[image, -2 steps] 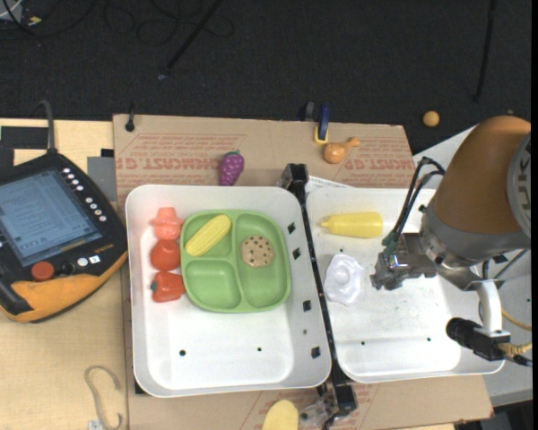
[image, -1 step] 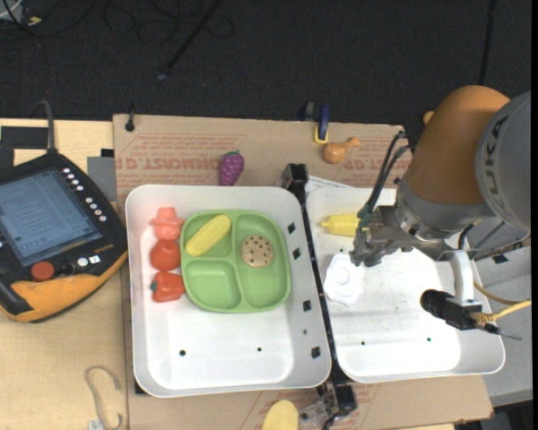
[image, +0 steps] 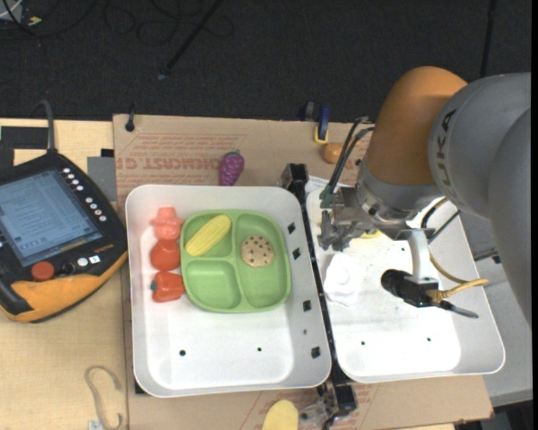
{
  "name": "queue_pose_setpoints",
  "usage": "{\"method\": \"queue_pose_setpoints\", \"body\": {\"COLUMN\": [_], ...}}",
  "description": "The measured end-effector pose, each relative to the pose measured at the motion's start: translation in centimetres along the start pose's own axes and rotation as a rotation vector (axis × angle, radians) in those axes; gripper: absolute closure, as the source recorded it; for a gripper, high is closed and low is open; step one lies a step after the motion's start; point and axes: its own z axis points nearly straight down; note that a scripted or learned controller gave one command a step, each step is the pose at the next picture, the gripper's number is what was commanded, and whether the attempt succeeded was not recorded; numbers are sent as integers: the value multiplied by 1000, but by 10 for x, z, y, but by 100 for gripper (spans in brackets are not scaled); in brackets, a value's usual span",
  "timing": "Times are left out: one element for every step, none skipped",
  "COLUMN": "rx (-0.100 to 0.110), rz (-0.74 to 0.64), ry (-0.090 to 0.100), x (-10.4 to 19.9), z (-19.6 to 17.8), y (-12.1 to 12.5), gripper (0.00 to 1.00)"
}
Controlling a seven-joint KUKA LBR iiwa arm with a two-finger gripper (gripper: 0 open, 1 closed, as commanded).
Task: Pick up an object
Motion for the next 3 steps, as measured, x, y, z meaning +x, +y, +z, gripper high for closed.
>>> {"method": "queue_pose_setpoints", "body": {"rx": [-2, -1, 0], "rz": [1, 2, 4], "ry": [-1, -1, -2], "x": [33, 71, 79], "z": [-12, -2, -7], "y": [29, 62, 59], "gripper": [100, 100, 100]}}
